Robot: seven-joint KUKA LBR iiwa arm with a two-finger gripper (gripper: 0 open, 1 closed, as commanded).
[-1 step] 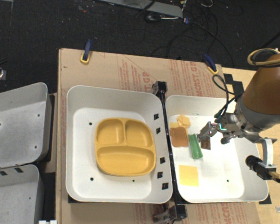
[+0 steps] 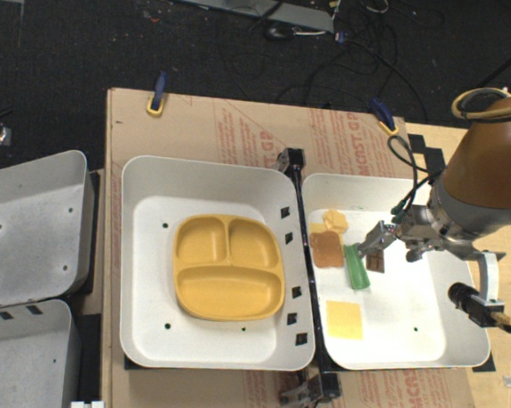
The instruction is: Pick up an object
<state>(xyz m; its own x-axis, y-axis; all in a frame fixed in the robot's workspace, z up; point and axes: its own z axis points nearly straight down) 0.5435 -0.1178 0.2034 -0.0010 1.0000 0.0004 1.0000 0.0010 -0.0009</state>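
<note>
Green block (image 2: pixel 357 269) lies loose in my right bin (image 2: pixel 421 344) among brown and yellow pieces, with my gripper (image 2: pixel 377 249) low just beside it, I judge lining up, grip state I cannot tell

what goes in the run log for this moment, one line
gripper low in right bin | beside green block | grasp unconfirmed | yellow tray in left bin

The right bin (image 2: pixel 420 348) lies open across its right and lower floor; its left side is crowded by the brown block (image 2: pixel 327 248), green stick (image 2: pixel 357 268) and yellow square (image 2: pixel 344 319).
</note>
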